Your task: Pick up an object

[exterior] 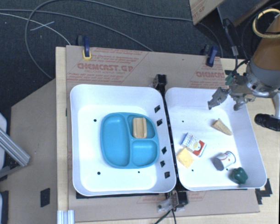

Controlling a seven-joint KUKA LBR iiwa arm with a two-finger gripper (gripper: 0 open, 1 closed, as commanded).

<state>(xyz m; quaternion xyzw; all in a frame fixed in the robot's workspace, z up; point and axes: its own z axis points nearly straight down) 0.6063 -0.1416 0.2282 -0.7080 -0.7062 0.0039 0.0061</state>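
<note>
My gripper (225, 104) hangs over the back of the right bin (195, 99), its two fingers spread open with nothing between them. A tan wedge (221, 126) lies just in front of it on the bin floor. Further forward lie a red, white and blue packet (193, 144), a yellow block (185, 157), a small white and grey cup (223, 160) on its side, and a dark green object (239, 175) in the front right corner.
The left bin (82, 130) holds a blue divided plate (123, 145) with a tan bread-like piece (139, 127) in its upper right compartment. Black clips (160, 81) join the bins along the middle. Blue clamps (87, 46) grip the board's back edge.
</note>
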